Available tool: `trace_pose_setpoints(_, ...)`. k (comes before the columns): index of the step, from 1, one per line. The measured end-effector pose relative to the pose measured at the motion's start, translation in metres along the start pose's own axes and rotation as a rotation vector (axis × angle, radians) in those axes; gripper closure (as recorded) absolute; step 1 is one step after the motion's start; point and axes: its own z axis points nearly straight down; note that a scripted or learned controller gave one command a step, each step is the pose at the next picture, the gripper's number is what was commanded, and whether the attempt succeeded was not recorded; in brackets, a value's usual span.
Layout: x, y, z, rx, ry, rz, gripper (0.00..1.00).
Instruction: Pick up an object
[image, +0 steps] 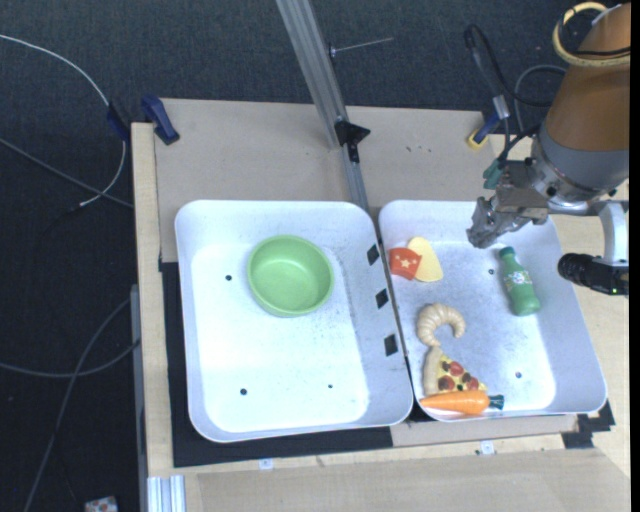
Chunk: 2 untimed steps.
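While the gripper (487, 228) is hovering over the far part of the right bin (565, 345), just beside the cap end of the green bottle (519, 281), that bottle is looking like the likeliest thing for it to take; whether the gripper is standing wide or narrow I cannot tell, since it is showing as a dark blurred mass, and nothing is visibly sitting in it. Lying on its side on the bin floor, the bottle is pointing its pale cap toward the gripper and its darker green body away from it, with a light label band across the middle. It is probably going to handle as a light, stiff plastic toy, smooth and round enough to be rolling or slipping out of a pinch, so taking it across the body near the label, square to its length, is seeming safer than at the narrow neck. Farther from the gripper than the bottle, a red and yellow wedge (415, 261), a tan croissant (441, 322), a pizza slice (448, 375) and an orange carrot (457, 403) are lying apart from it. Beyond those, a green bowl (290, 274) is sitting in the left bin (210, 390) on the surface (250, 150).
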Motion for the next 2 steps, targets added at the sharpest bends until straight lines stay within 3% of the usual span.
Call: trace_pose_setpoints(2, 0.115, -0.007, 0.002, 0.009, 0.001, -0.001, 1.00)
